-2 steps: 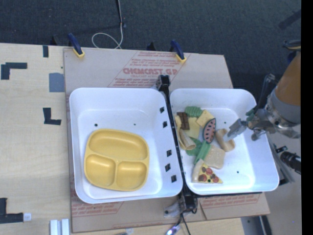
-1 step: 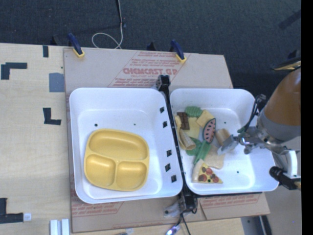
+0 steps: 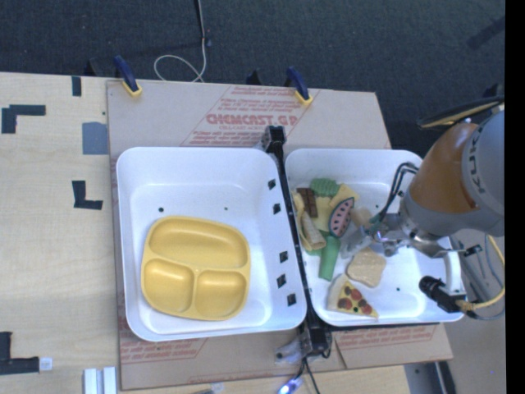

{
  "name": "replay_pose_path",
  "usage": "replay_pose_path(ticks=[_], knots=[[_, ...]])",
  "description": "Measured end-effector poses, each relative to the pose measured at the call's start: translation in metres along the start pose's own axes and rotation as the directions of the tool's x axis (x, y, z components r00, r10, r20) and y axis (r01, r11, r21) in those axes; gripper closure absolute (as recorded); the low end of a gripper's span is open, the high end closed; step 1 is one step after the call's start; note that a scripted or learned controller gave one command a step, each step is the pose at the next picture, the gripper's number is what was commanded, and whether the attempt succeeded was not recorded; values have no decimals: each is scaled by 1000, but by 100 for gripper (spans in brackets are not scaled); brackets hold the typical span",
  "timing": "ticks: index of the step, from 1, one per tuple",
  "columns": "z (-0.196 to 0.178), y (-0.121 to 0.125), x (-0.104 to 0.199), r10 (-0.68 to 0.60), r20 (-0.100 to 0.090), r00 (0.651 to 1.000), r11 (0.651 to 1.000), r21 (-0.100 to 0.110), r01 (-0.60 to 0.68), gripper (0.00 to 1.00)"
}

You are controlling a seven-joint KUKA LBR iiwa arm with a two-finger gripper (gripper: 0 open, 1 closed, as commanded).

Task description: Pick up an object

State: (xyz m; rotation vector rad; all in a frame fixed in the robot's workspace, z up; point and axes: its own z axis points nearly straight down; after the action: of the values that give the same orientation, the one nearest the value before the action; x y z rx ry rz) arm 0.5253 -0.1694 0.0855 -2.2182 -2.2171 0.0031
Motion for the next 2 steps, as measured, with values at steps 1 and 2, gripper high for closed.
replay_pose_path(ticks=[1,2], knots=[[-1,75,-32,-3,3,1000,1000,-8,3,0],[0,109,31,-8,2,1000,1000,0,8,0]])
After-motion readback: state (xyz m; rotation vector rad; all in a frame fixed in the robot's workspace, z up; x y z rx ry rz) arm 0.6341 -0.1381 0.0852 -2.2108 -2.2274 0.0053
